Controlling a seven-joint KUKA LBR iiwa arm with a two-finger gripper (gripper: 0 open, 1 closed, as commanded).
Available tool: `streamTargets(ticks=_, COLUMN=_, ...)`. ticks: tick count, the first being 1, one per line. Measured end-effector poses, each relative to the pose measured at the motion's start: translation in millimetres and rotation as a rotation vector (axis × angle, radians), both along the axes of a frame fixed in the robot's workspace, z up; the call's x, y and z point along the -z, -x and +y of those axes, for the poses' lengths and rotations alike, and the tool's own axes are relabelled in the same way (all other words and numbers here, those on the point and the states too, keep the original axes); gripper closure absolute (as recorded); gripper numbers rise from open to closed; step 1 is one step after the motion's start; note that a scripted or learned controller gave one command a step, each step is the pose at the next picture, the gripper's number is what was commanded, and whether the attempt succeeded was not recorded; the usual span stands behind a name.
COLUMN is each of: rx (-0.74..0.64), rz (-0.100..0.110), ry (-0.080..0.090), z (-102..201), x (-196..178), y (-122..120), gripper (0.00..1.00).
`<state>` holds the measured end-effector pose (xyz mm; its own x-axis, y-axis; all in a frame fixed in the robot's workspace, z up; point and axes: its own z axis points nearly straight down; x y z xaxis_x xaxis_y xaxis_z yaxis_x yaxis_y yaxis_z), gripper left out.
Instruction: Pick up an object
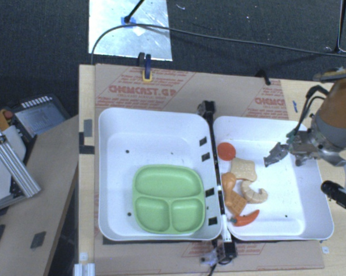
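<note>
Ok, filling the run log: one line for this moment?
gripper: above right bin, nothing visibly held | food pieces: clustered at right bin's left side | green tray: left bin

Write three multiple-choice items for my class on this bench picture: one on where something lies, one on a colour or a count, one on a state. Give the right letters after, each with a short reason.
1. Where does the green divided plate lie?
A. In the left bin
B. In the right bin
C. On the cardboard beyond both bins

2. How many compartments does that plate have?
A. Two
B. Three
C. Five

3. Where is the gripper in relation to the toy food pieces?
A. Resting on the plate
B. Above the right bin, apart from the food
C. Pressed down on the red round piece

Answers:
1. A: the plate sits on the floor of the left bin, toward its near edge.
2. B: one long section at the back and two smaller ones in front.
3. B: the gripper is over the right bin, with bare white floor between it and the pile by the divider.
</note>
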<state>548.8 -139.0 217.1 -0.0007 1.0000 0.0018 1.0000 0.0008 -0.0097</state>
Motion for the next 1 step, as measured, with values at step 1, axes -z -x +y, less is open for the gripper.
streamTargets(ticks=1, rx=-0.003, rz=-0.011, ry=0.002, z=0.2, x=-5.7, y=-2.6, gripper=0.00)
